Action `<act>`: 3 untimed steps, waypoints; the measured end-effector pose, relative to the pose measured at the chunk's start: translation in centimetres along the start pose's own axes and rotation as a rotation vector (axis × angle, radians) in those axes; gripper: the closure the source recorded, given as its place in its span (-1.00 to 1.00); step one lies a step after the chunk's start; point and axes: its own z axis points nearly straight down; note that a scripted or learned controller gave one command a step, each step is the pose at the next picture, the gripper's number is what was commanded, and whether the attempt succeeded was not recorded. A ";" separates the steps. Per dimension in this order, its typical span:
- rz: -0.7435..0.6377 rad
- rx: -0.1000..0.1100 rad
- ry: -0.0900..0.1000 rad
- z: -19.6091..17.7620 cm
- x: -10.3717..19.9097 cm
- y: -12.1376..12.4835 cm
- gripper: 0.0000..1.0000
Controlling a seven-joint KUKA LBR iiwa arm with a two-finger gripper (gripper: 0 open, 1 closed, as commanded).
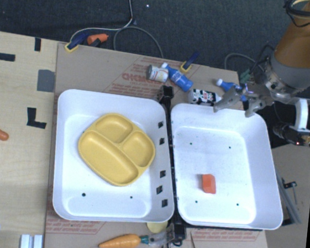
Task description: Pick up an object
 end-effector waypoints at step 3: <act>0.001 -0.010 -0.004 19.5 1.8 -11.7 -1.00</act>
